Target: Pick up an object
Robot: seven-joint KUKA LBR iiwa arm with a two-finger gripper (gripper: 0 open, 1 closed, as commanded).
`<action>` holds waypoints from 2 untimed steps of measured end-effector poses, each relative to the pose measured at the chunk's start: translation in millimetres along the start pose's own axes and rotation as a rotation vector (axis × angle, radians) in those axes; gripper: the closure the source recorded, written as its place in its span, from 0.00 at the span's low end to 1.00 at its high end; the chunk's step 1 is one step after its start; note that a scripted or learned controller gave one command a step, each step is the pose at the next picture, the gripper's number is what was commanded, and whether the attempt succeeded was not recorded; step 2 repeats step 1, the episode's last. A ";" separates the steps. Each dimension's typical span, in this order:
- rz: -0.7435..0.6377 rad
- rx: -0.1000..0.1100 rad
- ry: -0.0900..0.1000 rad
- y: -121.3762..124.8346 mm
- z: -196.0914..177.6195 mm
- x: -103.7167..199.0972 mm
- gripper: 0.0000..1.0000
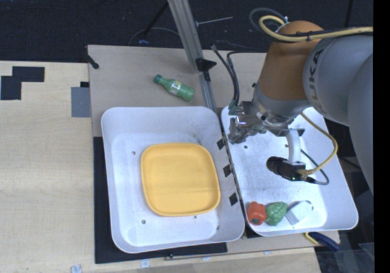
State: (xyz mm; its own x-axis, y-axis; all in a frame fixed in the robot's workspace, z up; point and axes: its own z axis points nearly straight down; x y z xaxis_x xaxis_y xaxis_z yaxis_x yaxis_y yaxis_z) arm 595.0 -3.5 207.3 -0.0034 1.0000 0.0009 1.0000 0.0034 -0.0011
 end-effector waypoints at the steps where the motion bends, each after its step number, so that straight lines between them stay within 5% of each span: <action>1: 0.000 -0.001 0.000 -7.6 1.0 44.5 1.00; 2: 0.000 -0.001 0.000 -7.6 1.0 44.5 1.00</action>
